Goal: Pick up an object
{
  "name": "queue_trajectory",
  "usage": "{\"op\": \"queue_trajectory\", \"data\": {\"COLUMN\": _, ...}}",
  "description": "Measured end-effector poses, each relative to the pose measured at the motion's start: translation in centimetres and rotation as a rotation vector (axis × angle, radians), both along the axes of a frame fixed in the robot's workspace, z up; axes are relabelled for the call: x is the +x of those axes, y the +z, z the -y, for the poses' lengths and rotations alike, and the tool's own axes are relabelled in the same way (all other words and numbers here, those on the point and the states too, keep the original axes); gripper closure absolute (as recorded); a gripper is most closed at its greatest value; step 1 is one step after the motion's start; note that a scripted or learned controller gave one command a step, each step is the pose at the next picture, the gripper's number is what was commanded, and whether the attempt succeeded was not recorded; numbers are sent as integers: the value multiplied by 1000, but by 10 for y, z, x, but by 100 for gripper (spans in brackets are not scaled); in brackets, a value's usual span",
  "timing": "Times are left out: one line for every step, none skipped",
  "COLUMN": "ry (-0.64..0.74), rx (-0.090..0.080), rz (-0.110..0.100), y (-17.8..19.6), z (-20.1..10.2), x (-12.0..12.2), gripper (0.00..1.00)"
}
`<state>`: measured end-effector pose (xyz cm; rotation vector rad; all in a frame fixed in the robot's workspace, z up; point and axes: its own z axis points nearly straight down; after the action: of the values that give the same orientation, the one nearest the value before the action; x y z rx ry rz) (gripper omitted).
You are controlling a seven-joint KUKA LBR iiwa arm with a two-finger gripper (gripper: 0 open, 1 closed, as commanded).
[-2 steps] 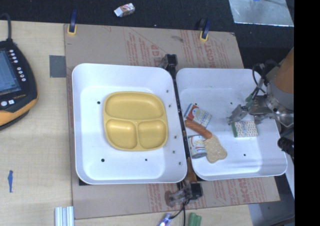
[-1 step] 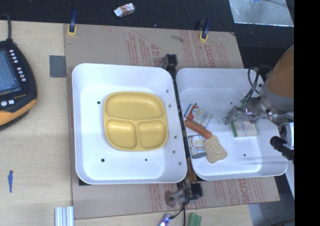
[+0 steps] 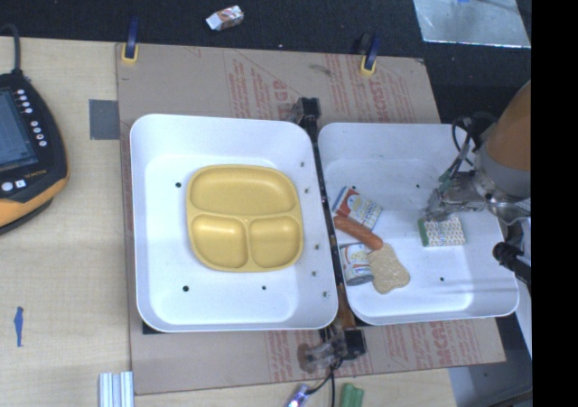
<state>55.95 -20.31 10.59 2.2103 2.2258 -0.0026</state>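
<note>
The bench (image 3: 72,306) is the biggest thing here — pale wood with a sheet of brown cardboard (image 3: 271,89) clipped over it, and on that the two white bins side by side. The left bin (image 3: 163,297) carries a yellow divided plate (image 3: 244,216) lying flat near its middle. The right bin (image 3: 470,301) holds the pickable clutter and has the arm (image 3: 510,148) leaning in over its right wall.

The relation that matters: the gripper (image 3: 444,205) is down low in the right bin, and a small flat packet with a speckled face and a green edge (image 3: 442,233) lies just below it in the view — close enough that they may touch, though I cannot tell. Whether the claw is spread or closed I cannot tell either; nothing is visibly between its tips. The packet looks roughly square, so no long axis dictates the approach.

The other items cluster at the bin's left side, well apart from the gripper: a red-and-white carton (image 3: 358,208), an orange-red sausage (image 3: 359,234) lying diagonally, a small tin (image 3: 355,263) and a beige biscuit-like piece (image 3: 388,270) touching it.

The bin floor is smooth and the packet lies flat, so I judge a pinch could skate off it; open floor around it leaves room.

A teach pendant (image 3: 27,152) sits at the bench's left edge.
</note>
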Motion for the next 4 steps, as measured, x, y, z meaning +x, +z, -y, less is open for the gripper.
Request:
{"op": "queue_trajectory", "data": {"ry": 0, "rx": 0, "rz": 0, "y": 0, "z": 0, "x": 0, "gripper": 0}}
{"op": "queue_trajectory", "data": {"ry": -1, "rx": -3, "rz": 5, "y": -10, "z": -50, "x": -13, "gripper": 0}}
{"op": "queue_trajectory", "data": {"ry": 0, "rx": -5, "rz": 5, "y": 0, "z": -48, "x": -13, "gripper": 100}}
{"op": "queue_trajectory", "data": {"ry": -5, "rx": 3, "rz": -2, "y": 31, "z": -15, "x": -44, "gripper": 100}}
